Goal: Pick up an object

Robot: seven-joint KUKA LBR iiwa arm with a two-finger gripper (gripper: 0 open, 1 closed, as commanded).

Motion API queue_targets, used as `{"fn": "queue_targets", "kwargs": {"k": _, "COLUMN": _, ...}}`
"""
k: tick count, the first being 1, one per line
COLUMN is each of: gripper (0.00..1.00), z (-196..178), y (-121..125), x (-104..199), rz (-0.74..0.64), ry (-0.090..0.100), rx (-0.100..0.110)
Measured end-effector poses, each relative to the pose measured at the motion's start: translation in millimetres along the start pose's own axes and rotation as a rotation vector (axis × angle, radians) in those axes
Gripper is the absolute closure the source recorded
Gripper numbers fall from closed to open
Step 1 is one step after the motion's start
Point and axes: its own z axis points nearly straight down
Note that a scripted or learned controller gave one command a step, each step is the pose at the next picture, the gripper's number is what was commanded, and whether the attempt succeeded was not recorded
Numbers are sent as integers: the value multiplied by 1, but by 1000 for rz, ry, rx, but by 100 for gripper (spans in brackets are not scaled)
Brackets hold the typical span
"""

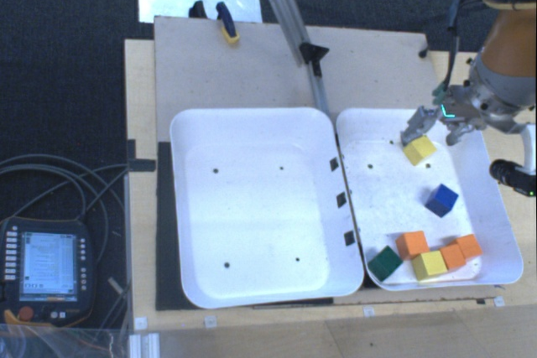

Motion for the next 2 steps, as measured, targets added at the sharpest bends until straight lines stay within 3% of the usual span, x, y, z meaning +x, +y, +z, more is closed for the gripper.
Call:
{"fn": "queue_targets", "kwargs": {"k": 1, "gripper": 0, "z": 55, "y": 9, "x": 4, "rz": 0, "ry": -1, "rx": 4}}
{"fn": "queue_targets", "kwargs": {"k": 2, "gripper": 0, "z": 115, "y": 3, "x": 8, "rz": 2, "ry": 0, "rx": 6}}
